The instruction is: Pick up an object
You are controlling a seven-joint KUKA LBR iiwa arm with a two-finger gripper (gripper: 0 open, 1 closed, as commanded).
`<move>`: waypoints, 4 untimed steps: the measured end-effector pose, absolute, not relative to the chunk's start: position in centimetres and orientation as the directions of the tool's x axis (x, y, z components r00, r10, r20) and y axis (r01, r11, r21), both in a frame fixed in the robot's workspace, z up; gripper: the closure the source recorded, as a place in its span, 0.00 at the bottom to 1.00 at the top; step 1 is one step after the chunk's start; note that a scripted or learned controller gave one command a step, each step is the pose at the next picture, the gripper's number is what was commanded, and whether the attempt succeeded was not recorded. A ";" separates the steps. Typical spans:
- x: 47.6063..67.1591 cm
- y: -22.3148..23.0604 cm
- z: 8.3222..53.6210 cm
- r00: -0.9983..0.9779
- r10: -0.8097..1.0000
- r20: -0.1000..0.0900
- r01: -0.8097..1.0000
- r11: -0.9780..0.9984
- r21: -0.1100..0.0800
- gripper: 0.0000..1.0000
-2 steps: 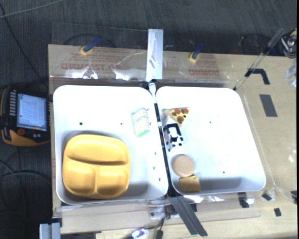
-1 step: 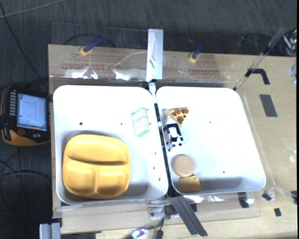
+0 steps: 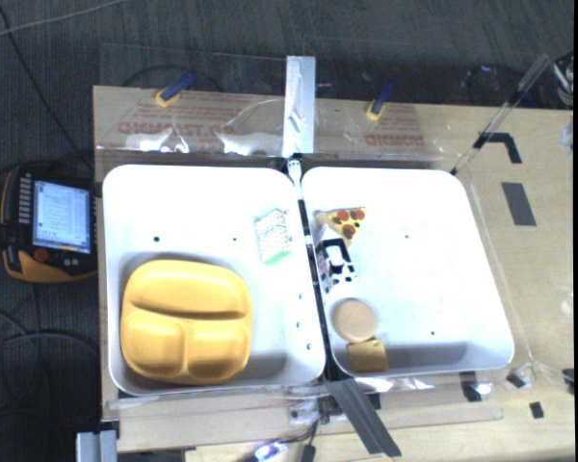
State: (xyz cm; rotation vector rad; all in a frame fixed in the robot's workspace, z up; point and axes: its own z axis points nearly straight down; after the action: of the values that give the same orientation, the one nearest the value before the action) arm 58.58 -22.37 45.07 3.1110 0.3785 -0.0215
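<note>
A large yellow bread-shaped object [image 3: 186, 319] lies in the front of the left bin [image 3: 154, 200]. A small clear packet with green print [image 3: 273, 236] rests near that bin's right wall. In the right bin [image 3: 443, 258], along its left side, sit a small pizza-slice toy [image 3: 345, 220], a black and white item [image 3: 335, 261], a round tan disc [image 3: 354, 319] and a tan block [image 3: 367, 355].
A divider rail [image 3: 313, 258] runs between the two bins. A handheld pendant with a lit screen [image 3: 48, 222] lies on the floor to the left. Clear plastic sheeting with clips [image 3: 270, 123] lines the bench's back edge.
</note>
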 end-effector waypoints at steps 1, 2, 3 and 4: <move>58.6 -22.4 45.9 0.969 0.245 -0.019 0.245 -0.969 0.008 1.00; 58.7 -22.3 46.8 0.968 0.250 -0.024 0.251 -0.968 0.011 1.00; 50.2 -18.1 39.1 0.979 0.204 -0.005 0.204 -0.979 -0.001 1.00; 49.8 -22.4 43.4 0.980 0.200 -0.003 0.200 -0.980 0.001 1.00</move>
State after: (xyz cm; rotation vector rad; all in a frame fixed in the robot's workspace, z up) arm 49.76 -22.39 43.38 3.1249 0.3161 -0.0039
